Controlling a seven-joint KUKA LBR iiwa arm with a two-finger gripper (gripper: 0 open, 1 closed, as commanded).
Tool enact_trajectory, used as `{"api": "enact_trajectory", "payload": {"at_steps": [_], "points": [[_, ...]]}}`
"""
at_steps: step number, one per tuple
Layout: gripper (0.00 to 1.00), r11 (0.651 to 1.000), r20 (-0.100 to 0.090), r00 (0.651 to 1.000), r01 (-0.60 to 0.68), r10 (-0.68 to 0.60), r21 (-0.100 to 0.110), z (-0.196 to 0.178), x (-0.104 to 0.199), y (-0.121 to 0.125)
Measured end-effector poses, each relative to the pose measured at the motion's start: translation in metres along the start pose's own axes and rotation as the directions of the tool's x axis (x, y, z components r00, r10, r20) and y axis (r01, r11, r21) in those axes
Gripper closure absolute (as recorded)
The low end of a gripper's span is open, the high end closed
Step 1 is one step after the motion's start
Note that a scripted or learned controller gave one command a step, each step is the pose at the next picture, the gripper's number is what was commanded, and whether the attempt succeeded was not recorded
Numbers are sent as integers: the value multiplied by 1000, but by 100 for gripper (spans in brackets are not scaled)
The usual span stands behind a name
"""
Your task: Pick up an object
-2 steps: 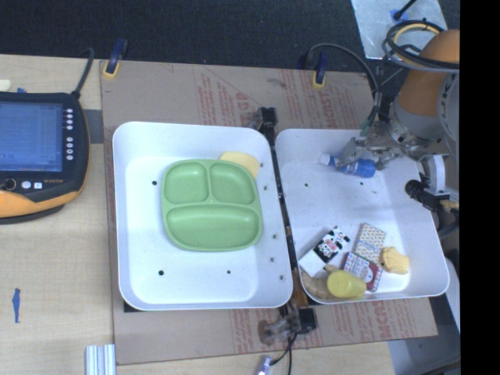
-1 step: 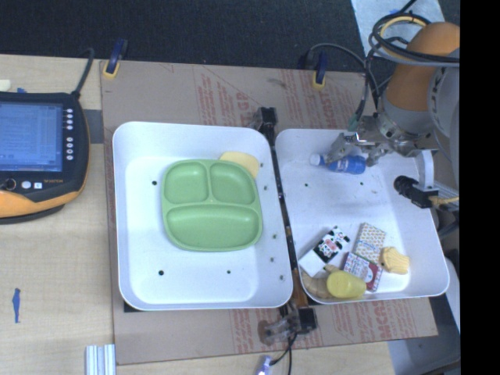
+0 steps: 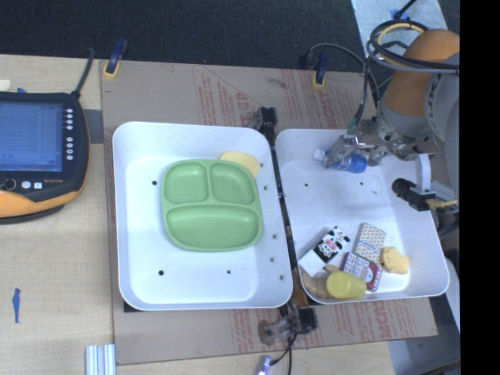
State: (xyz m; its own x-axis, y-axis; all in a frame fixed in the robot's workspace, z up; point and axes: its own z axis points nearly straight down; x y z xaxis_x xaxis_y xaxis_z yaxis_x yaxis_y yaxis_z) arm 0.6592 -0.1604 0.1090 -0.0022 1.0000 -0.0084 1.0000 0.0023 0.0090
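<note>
A: Where is the claw (image 3: 349, 157) working?

B: It's sitting low in the right bin (image 3: 312, 209), at the far edge, over a small blue object (image 3: 356, 164). I can't tell its state.

A: How would that blue piece handle?

B: Probably light, hard and a bit slippery; gripping across its middle looks best. The claw is covering much of it, so its shape is staying unclear.

Green divided plate (image 3: 211, 205) in left bin (image 3: 137, 287); right bin (image 3: 312, 194) — small items (image 3: 355, 266) heaped at its near edge
</note>
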Motion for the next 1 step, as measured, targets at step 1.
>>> {"api": "enact_trajectory", "payload": {"at_steps": [1], "points": [[0,1000,0,1000,0,0,0,0,0,0]]}}
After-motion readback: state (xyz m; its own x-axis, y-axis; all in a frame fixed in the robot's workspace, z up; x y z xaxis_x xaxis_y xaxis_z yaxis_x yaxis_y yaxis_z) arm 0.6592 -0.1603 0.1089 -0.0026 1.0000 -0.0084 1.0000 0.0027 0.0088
